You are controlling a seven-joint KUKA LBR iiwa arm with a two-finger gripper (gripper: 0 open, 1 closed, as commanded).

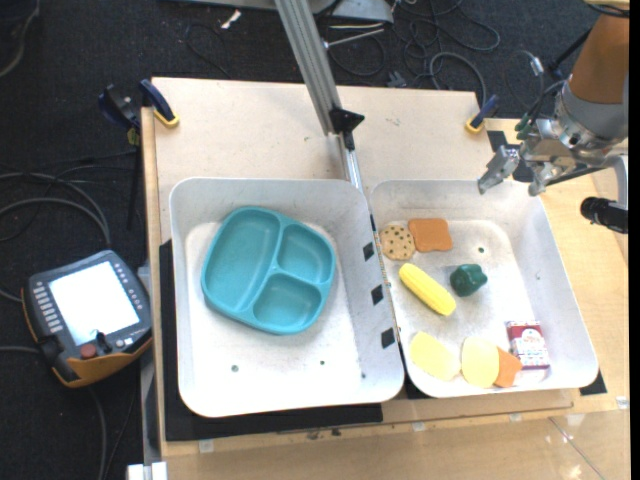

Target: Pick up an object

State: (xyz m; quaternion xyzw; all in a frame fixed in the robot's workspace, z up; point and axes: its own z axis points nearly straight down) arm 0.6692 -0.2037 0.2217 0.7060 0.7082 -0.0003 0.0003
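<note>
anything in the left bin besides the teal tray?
No: the left bin holds just the teal divided tray; the cookie, the corn and the other items lie in the right bin.

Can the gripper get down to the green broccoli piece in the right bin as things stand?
Probably yes. The gripper hangs above the right bin's far rim, and the broccoli piece sits apart from the yellow corn and the orange cracker, with nothing over it. The corn on its left is the closest neighbour.

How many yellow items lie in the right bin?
3: a yellow corn piece mid-bin beside the green item, and two pale yellow pieces at the near edge. None seems hidden.
</note>
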